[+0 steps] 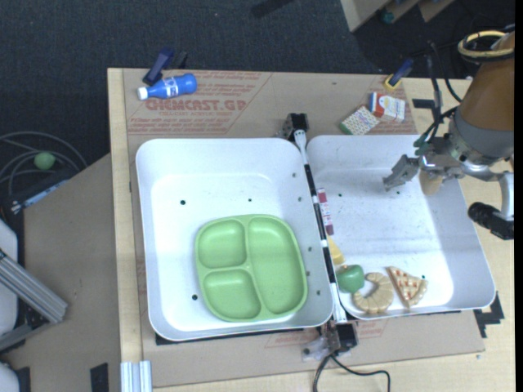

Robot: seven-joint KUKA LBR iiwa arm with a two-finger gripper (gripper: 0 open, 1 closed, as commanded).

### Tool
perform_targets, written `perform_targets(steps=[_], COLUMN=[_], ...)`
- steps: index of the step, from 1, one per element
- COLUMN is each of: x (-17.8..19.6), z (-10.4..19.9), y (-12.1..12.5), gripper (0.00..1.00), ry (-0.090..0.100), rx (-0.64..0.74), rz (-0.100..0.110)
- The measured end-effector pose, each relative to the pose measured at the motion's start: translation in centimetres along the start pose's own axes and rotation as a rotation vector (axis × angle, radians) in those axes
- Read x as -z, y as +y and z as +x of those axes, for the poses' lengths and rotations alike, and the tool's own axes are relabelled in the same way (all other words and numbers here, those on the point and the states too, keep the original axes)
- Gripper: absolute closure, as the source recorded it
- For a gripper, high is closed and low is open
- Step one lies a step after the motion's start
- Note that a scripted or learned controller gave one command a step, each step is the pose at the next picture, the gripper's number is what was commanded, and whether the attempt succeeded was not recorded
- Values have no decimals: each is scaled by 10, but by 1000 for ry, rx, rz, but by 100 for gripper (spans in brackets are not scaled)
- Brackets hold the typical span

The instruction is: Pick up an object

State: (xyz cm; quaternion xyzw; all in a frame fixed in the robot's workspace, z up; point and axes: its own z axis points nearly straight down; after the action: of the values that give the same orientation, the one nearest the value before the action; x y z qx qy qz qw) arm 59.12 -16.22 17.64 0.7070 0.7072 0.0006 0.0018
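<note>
- Fingers point(398, 172) of the grey two-finger gripper point(402, 175) hang over the upper part of the right shallow white bin point(458, 243); whether they are apart or together cannot be told, and nothing is seen between them.
- Step in hand, by judgement: the approach, with no object yet picked.
- Candidate objects lie along the right bin's near edge, well apart from the gripper: a small green round toy fruit point(350, 278), a tan curved pastry-like piece point(374, 294) and a triangular orange pizza-slice toy point(406, 285).
- Next move likely calls for travel toward that near edge, then a descent over one piece.
- Left white bin point(163, 219) holds a pale green divided plastic plate point(249, 266).
- Both bins rest on the desk point(122, 219).
</note>
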Motion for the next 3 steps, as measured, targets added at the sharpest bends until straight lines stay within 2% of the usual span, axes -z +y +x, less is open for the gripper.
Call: perform_targets(steps=[1,2,3], x=[-88,-19,-93], z=[43,22,34], y=[9,73,69], gripper=[0,0,0], ry=[3,0,3], rx=[0,1,1], rz=[6,-1,7])
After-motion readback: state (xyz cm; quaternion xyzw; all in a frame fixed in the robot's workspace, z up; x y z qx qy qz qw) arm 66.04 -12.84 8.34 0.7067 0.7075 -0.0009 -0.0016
